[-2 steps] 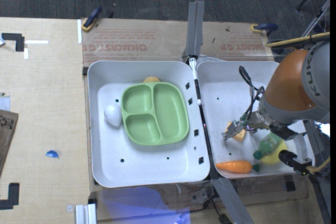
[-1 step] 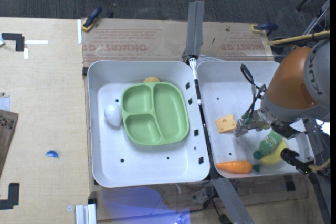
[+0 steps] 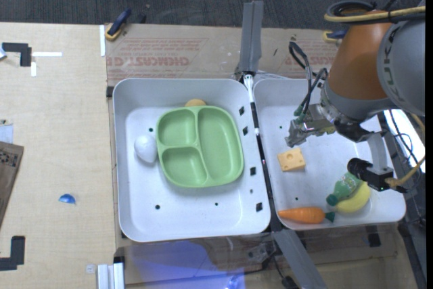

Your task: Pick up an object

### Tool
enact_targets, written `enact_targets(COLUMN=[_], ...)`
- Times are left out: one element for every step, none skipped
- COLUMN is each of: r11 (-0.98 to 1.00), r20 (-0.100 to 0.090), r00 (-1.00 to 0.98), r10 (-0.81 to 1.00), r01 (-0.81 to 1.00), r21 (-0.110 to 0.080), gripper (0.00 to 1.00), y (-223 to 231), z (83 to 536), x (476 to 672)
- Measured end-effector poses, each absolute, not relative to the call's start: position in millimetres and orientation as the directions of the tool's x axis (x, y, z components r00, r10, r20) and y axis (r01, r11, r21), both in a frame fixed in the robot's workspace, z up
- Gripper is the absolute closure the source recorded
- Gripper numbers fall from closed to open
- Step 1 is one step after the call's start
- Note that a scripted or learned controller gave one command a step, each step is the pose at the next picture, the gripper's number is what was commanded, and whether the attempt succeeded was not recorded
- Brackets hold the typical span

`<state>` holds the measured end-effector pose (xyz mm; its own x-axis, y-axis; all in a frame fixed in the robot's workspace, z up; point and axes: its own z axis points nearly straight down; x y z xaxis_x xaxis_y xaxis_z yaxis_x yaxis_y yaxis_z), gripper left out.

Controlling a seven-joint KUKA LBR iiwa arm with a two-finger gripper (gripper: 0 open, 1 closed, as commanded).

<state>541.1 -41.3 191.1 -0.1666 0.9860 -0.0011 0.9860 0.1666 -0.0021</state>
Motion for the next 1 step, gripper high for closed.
enact_targets(r11=[0.166], r20=[-0.002], r00=[-0.166], r10=[0.986], r01=[0.986], r21=[-0.002], gripper=[0.00], y=[-41.4], z=[190.9], x=[541.0])
